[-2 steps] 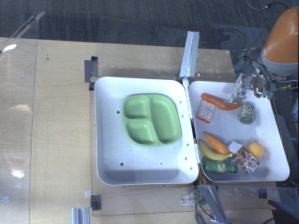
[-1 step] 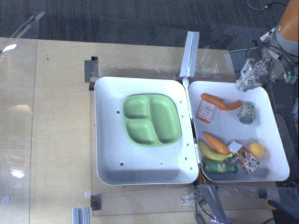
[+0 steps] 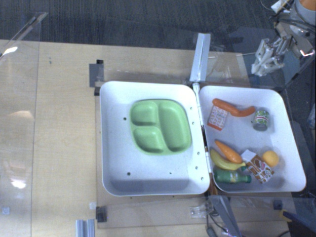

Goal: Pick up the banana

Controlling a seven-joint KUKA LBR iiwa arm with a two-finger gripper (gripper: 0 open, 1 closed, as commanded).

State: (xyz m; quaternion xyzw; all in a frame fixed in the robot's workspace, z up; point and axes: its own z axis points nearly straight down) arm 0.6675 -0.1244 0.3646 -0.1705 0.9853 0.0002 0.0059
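Observation:
The yellow banana (image 3: 225,163) lies in the right bin (image 3: 291,132) near its front left corner, between an orange carrot (image 3: 228,151) and a green bottle (image 3: 232,177). My gripper (image 3: 265,62) hangs above the bench behind the right bin's back edge, far from the banana. Its pale fingers point down and left, and nothing is between them.
The left bin (image 3: 113,172) bears a green divided plate (image 3: 161,125). The right bin also holds a sausage (image 3: 234,108), a red-and-white packet (image 3: 217,117), a small can (image 3: 260,120), a brown carton (image 3: 259,168) and a yellow lemon (image 3: 270,158). A metal post (image 3: 200,58) stands between the bins at the back.

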